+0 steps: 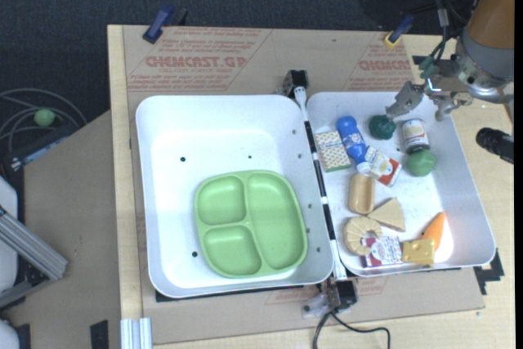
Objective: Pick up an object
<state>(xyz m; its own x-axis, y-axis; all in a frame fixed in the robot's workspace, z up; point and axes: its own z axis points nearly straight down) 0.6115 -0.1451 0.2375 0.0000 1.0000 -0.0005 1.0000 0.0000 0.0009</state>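
Lower the open two-finger gripper squarely over the small brown jar with the white label, just right of the dark green ball, then close.

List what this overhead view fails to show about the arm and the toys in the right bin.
- Gripper: blurred against the right bin, so its state and any contact are unclear.
- Arm: cut off by the right edge of the camera view.
- Small jar: label too small to read.
- Packet near the front rim: partly overlapped by the yellow cheese piece; print illegible.
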